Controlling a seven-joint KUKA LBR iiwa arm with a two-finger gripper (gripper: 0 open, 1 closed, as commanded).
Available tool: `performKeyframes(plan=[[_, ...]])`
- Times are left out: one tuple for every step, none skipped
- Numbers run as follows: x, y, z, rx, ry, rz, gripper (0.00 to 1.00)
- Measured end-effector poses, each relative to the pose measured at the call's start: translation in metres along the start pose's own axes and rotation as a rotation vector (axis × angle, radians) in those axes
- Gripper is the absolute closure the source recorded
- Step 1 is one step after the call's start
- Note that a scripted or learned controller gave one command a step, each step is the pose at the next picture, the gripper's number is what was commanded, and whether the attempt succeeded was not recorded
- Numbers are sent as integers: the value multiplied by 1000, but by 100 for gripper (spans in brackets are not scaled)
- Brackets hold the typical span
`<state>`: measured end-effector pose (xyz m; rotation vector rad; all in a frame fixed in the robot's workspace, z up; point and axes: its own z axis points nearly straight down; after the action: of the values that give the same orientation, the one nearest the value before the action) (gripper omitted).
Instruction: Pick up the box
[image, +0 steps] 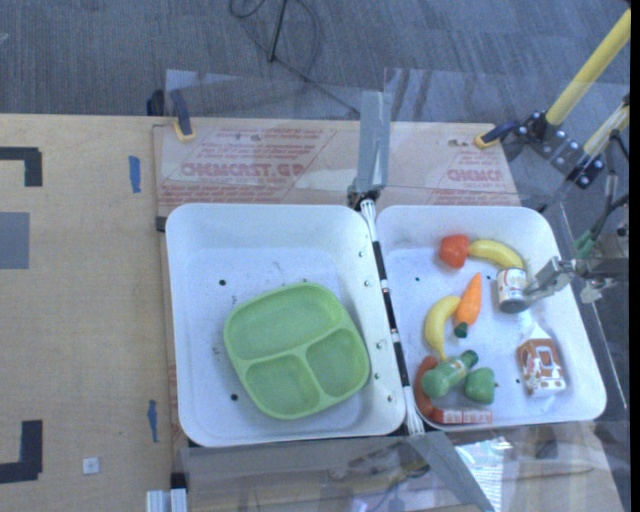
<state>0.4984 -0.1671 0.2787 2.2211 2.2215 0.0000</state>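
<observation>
Box (541, 366) in right bin, near claw (548, 280), apart.

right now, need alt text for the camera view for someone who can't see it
Two shallow white bins sit side by side on a bench: the left bin holds a green divided plate, and the right bin holds toy food plus a small orange and white box near its right wall. A gripper reaches in from the right beside a small can, above the box.

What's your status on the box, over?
Gripper over right bin's far edge, beside a can. Box flat near right corner, untouched. Nothing on it.
</observation>
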Motion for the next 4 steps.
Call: performKeyframes(plan=[[143,-19,74,3,0,62,0],[204,-19,95,4,1,-114,0],[241,-10,141,-32,-12,41,0],[220,70,94,1,-1,154,0]])
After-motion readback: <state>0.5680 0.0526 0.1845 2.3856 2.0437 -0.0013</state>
